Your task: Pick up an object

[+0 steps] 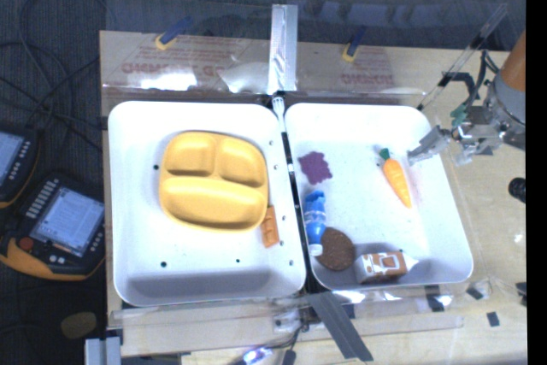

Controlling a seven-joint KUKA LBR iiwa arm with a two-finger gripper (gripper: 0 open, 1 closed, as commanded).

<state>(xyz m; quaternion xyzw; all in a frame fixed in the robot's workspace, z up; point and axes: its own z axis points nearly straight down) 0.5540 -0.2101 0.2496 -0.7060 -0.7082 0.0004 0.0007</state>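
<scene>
**Gripper at the right bin's far right corner**

The gripper (pixel 438 141) hangs over the right bin's (pixel 444 209) far right corner, just beside the toy carrot (pixel 396 178); whether it is open or closed cannot be told. A purple piece (pixel 314 166) and blue bottle (pixel 314 214) lie along the left wall. The left bin (pixel 137 261) carries a yellow divided tray (pixel 214 179).

We find no legible text in this view. Red print on the clear sheet (pixel 162 64) at upper left is too blurred to read. The carton (pixel 381 266) label at lower right is likewise unreadable.
</scene>
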